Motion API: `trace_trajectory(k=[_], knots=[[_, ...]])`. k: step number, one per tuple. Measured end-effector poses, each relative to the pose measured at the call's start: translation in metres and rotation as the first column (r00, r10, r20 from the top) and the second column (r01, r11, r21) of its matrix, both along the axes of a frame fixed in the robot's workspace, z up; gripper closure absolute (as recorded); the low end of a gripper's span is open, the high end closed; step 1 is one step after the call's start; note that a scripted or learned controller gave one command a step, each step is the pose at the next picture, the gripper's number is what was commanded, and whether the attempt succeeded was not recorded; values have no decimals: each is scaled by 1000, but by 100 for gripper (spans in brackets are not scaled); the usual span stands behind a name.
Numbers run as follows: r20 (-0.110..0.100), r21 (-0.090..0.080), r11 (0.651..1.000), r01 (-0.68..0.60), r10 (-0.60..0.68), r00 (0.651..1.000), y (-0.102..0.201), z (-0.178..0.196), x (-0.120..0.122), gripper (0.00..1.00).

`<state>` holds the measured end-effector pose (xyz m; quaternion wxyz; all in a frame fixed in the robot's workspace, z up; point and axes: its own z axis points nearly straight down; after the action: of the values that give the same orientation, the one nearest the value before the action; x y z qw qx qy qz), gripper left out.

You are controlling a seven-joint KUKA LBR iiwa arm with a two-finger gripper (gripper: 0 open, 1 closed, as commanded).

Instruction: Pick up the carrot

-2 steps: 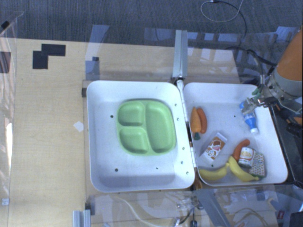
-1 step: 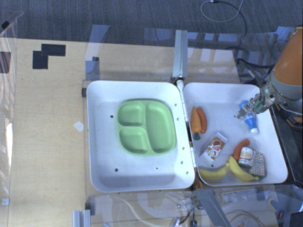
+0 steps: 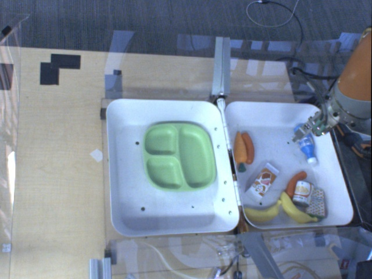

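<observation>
Carrot [image 3: 240,149] at the right bin's [image 3: 343,182] left wall, fingers [image 3: 306,131] well apart from it, their opening unclear

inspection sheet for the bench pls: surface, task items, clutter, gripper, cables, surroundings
Surface: wooden bench bearing two white bins side by side; left bin holds a green divided plate.
Job's things: carrot lies in the right bin against its left wall, beside a darker orange-red piece; not held.
Clutter: blue-and-white tube, small printed carton, two bananas, small can, patterned pouch, all in the right bin.
Gripper: gripper hovers over the right bin's upper right, near the tube, away from the carrot.
Cables: thin looped cable on the floor behind the bench; dark cables near the arm.
Surroundings: grey carpet; black markers on the bench.
</observation>
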<state>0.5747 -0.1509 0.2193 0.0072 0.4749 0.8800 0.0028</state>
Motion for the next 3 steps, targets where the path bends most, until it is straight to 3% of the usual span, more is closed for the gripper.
trace_trajectory(k=[1,2,3], knots=[[-11,3,991,132,-132,991,6,-94,10,100],[-6,0,999,-32,32,999,15,-24,38,100],[-8,-1,954,-300,300,954,40,-19,22,100]])
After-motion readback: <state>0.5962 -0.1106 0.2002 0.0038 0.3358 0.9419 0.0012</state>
